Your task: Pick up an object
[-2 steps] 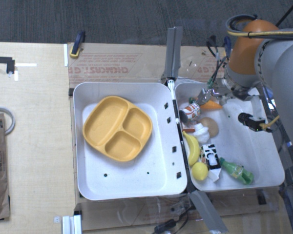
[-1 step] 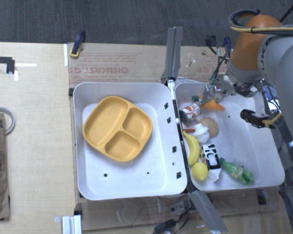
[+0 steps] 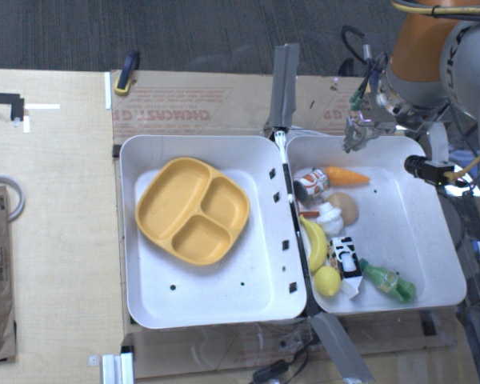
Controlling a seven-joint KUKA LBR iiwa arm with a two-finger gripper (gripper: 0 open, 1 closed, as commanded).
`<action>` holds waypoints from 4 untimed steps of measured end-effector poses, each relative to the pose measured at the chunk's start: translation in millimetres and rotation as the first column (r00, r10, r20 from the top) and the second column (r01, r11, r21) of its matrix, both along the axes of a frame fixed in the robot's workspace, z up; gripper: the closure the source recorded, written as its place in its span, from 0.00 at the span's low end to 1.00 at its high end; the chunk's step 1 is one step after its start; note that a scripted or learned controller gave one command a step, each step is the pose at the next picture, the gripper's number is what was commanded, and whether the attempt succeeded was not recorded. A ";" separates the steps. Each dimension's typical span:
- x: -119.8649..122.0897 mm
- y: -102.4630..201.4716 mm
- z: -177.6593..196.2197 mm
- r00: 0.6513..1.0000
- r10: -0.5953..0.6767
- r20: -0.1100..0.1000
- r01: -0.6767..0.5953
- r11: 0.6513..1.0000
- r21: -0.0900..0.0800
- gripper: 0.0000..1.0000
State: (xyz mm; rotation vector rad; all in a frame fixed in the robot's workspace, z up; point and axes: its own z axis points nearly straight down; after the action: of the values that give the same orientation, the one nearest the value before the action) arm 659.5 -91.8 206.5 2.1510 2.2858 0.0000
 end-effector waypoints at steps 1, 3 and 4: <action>-0.4 0.0 -1.0 1.000 0.000 -0.002 0.000 1.000 0.000 0.00; -9.1 -23.2 -96.2 0.998 -0.062 0.016 0.062 0.998 -0.006 1.00; -9.6 -51.5 -113.9 0.908 0.418 0.000 -0.418 0.908 0.000 1.00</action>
State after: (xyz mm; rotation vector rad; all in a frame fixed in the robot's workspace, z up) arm 649.9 -143.3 92.7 1.6113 2.6933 0.0007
